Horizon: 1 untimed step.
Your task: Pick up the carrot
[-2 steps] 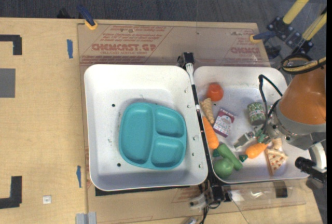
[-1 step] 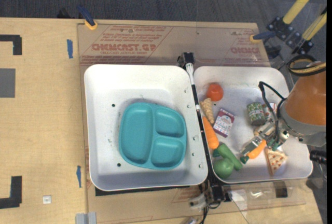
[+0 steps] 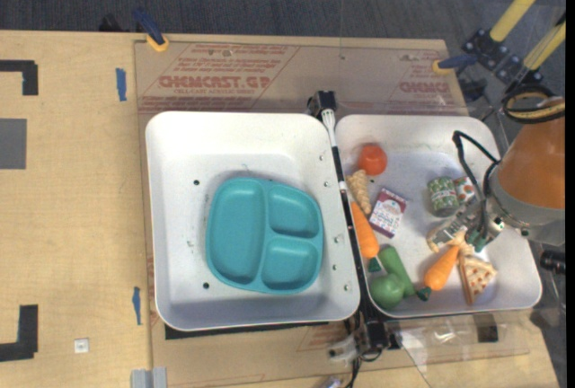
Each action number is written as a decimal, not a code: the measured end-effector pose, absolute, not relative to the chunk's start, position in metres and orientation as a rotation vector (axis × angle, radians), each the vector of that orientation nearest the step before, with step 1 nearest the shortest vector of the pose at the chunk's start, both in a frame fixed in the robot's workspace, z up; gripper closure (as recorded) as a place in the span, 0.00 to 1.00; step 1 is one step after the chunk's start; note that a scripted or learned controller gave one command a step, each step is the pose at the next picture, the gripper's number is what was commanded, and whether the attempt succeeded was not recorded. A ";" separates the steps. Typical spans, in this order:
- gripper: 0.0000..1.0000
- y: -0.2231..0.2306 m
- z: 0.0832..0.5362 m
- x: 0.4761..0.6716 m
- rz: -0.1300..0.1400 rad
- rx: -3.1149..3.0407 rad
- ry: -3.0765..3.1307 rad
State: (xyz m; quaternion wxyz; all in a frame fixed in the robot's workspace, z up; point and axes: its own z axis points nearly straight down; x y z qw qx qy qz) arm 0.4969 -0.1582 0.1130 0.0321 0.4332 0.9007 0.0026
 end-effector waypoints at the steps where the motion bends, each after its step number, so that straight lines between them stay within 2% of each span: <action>1: 1.00 -0.161 0.103 0.493 0.013 1.241 2.838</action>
